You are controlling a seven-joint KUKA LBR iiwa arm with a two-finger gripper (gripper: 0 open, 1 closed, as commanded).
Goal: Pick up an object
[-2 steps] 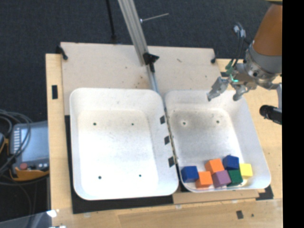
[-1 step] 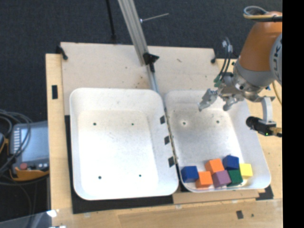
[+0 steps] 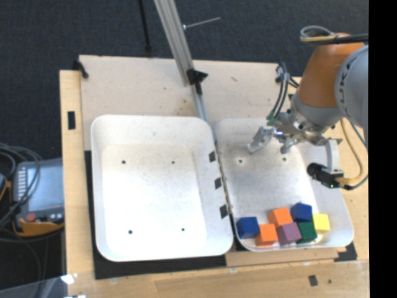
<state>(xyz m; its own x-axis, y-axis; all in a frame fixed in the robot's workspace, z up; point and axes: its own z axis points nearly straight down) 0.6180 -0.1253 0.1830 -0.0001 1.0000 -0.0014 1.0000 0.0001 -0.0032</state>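
Several small blocks lie clustered at the near end of the right bin [image 3: 263, 182]: a blue block [image 3: 247, 226], an orange block [image 3: 268, 233], a second orange block [image 3: 280, 216], a purple block [image 3: 288, 233], another blue block [image 3: 302, 212], a green block [image 3: 307, 231] and a yellow block [image 3: 321, 222]. My gripper [image 3: 271, 144] hangs over the far end of that bin, well away from the blocks. It is open, with one finger [image 3: 257, 144] spread out to the left and nothing between the two.
The left bin [image 3: 155, 185] sits beside the right one. A slanted metal rail [image 3: 177, 36] runs from the top down to the gap between the bins. A black cable plug [image 3: 322, 174] hangs at the right bin's right rim.
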